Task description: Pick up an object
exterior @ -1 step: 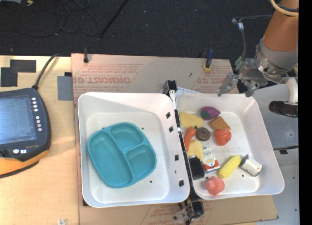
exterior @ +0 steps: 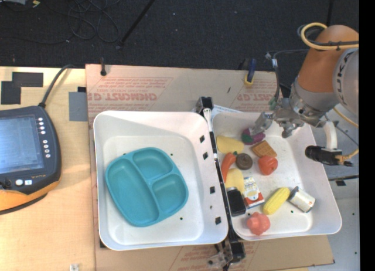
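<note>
Arm (exterior: 328, 58): grey with orange band, reaching over the right bin's far edge.
Left bin (exterior: 117, 129): far left of the end effector; holds a teal divided plate (exterior: 146, 186).
Right bin (exterior: 319, 205): beneath the end effector; holds toy foods.
End effector (exterior: 270, 124): fingers apart, empty.
Purple object (exterior: 253, 136): just beside the near finger.
Advice: centre over one piece before closing; the clutter is tight.

Arm (exterior: 331, 58) cut off by right edge past the orange band. Gripper (exterior: 275, 124) over right bin's (exterior: 319, 173) far edge; fingers too small & cluttered to read. Purple obj (exterior: 254, 138) just below it partly hidden, shape unclear. Black item (exterior: 236, 201) by bin's left wall: can't tell what it is. Handheld screen unit (exterior: 26, 149) cut by left edge. Print on cardboard sheet (exterior: 135, 91) under the bins too blurred to read.
</note>
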You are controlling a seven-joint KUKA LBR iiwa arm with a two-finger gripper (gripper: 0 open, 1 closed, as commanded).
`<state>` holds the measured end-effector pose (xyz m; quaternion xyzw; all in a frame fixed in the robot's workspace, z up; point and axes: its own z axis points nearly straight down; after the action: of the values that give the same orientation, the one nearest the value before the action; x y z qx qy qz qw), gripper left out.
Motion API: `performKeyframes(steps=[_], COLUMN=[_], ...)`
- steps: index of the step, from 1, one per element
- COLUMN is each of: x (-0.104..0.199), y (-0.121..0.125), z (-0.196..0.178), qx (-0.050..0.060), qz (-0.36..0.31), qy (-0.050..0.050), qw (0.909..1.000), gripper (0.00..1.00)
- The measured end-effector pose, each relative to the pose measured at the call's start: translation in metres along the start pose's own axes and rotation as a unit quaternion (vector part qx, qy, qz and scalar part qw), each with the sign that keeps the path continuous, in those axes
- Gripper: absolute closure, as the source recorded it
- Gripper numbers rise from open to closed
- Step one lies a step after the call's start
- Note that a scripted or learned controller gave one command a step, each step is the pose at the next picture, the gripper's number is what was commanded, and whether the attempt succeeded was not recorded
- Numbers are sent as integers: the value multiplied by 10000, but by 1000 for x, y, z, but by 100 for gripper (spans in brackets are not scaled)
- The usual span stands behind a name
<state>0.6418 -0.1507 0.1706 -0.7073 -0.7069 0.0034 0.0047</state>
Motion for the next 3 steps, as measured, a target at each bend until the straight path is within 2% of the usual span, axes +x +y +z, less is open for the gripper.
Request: performKeyframes(steps=[1,2,3], x=[37,34,34], y=[5,5,6], z=[82,66,67], qx=[-101,-74,-91], qz=[-19,3,7], qy=[-45,-38,-42], qw=[9999,10000,9999], gripper=[0,100,0])
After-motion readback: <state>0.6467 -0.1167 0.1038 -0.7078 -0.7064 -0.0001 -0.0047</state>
